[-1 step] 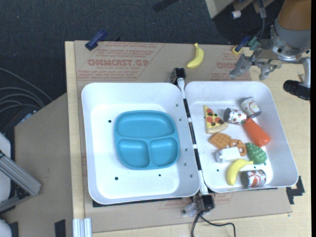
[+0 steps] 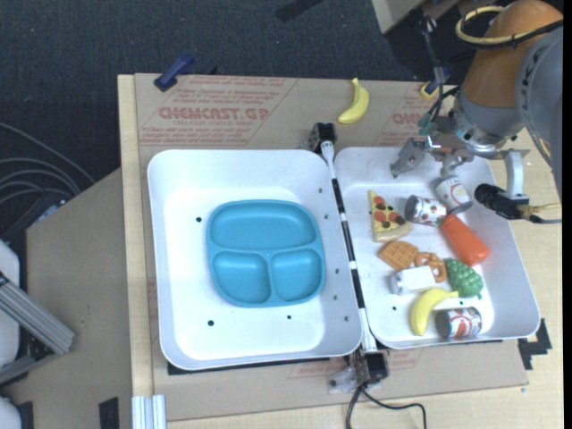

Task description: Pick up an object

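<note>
You are looking at a robotics lab, not a home. The desk [image 2: 268, 96] is a bare board printed with a maker's name, standing on dark carpet [image 2: 80, 34]. Loose cables [image 2: 27, 172] curl at the left edge of the frame, and an aluminium rail [image 2: 36, 315] juts in at lower left. Two white bins [image 2: 179, 266] are clamped side by side, the right one holding toy food [image 2: 429, 307].
</note>
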`<act>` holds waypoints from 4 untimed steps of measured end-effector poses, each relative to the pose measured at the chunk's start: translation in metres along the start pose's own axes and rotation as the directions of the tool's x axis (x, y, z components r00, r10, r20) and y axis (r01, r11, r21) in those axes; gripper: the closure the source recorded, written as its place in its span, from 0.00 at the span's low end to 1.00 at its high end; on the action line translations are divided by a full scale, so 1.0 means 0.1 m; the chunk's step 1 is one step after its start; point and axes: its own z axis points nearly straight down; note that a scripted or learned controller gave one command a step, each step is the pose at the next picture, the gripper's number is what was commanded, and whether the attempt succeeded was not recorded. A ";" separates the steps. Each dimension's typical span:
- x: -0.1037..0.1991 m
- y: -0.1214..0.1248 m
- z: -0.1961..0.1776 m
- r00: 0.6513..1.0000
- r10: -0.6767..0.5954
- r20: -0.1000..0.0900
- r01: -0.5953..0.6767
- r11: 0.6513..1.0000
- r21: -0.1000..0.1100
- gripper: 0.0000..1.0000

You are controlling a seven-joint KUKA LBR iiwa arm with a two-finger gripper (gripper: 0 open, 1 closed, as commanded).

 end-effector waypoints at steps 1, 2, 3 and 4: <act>-0.27 0.00 0.62 1.000 0.000 -0.001 0.000 1.000 0.002 0.00; -0.14 -0.58 0.62 1.000 0.000 0.000 0.000 1.000 0.000 0.00; -0.14 -0.58 0.51 1.000 0.001 0.000 -0.001 1.000 -0.002 1.00; -0.14 -0.58 0.51 1.000 0.001 0.000 -0.001 1.000 -0.002 0.00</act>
